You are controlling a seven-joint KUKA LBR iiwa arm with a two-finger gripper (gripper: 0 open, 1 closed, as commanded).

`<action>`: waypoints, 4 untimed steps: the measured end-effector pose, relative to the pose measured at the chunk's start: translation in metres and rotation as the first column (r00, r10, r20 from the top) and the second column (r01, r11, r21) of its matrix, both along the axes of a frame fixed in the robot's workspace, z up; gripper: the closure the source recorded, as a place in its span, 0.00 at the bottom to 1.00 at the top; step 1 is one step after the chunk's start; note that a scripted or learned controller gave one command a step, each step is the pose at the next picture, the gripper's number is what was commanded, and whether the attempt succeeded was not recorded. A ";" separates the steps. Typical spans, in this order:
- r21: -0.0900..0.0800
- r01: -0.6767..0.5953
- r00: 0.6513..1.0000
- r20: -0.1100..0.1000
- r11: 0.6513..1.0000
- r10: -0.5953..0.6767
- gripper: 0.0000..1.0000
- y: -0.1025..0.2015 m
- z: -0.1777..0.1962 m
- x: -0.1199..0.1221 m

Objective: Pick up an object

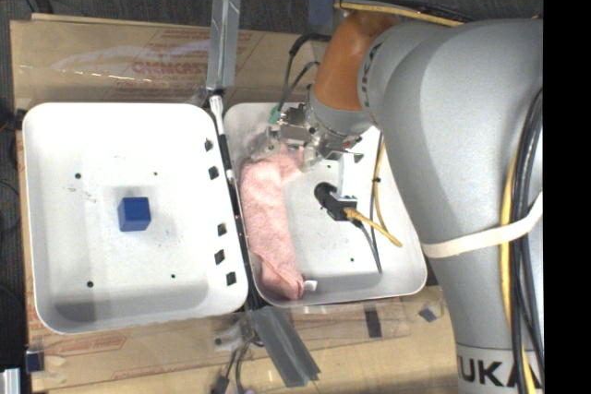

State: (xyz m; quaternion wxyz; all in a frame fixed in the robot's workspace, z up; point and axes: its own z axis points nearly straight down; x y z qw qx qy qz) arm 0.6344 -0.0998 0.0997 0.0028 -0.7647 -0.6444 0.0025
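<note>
Pink cloth (pixel 270 221) in right bin (pixel 406 268) — gripper (pixel 294 138) above.

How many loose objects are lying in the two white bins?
2: a small blue cube in the left bin, and a long pink cloth in the right bin. The arm may hide others.
</note>
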 end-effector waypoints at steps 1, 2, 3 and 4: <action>0.002 -0.125 0.992 0.003 0.992 0.125 0.00 -0.018 -0.007 0.001; 0.003 -0.129 0.992 0.000 0.992 0.129 1.00 -0.017 0.003 0.001; 0.003 -0.132 0.991 -0.002 0.991 0.132 1.00 -0.017 0.013 0.001; -0.001 -0.364 0.931 0.007 0.931 0.364 1.00 0.028 0.093 0.022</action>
